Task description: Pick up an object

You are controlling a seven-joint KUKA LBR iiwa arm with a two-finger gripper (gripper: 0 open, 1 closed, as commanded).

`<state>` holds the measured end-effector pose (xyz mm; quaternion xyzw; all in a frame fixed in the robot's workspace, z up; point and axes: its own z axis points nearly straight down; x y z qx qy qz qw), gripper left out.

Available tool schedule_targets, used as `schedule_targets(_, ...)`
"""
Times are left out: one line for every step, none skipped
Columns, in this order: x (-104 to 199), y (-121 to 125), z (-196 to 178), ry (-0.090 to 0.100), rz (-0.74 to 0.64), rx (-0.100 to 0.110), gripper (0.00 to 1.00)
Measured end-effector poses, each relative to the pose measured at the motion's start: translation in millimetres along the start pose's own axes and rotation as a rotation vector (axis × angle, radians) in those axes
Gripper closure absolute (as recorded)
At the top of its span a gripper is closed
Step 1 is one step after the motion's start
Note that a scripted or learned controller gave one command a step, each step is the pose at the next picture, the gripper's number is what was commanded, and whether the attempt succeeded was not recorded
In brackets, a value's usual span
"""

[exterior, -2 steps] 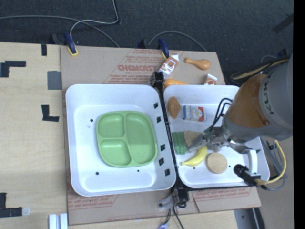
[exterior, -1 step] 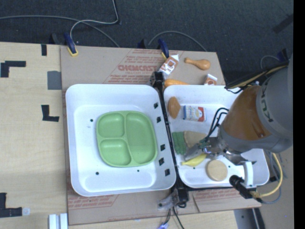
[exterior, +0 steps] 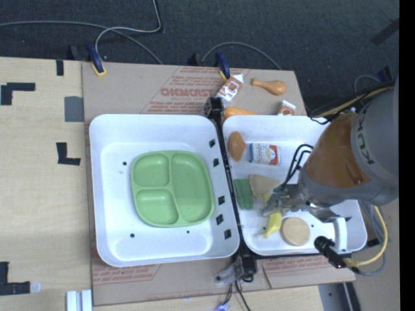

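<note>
In the right bin [exterior: 343, 235], nearest, one yellow banana [exterior: 273, 224] lies beside one tan round disc [exterior: 296, 231]. The gripper [exterior: 280, 198] hangs just above the banana, which lies slightly near-left of it, its long axis running near to far. Whether the pincer is open, I cannot tell. Farther: one green piece [exterior: 244, 194], one white packet [exterior: 262, 153]. The left bin [exterior: 104, 173] holds one green plate [exterior: 172, 188].

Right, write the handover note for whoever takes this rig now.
Claw: low in the right bin, over the clutter; grip state can't be read, nothing visibly held.
Right bin holds a yellow banana-like toy, tan round disc, green block, beige wedge, labelled white packet, brown oval piece.
Left bin: green divided plate.
Done: approach. Left: grasp and lift.
</note>
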<state>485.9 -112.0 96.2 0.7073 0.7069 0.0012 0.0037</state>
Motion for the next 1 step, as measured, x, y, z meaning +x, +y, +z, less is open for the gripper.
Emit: schedule_targets(50.0,49.5,-88.0,0.004,-0.003,0.007,1.00)
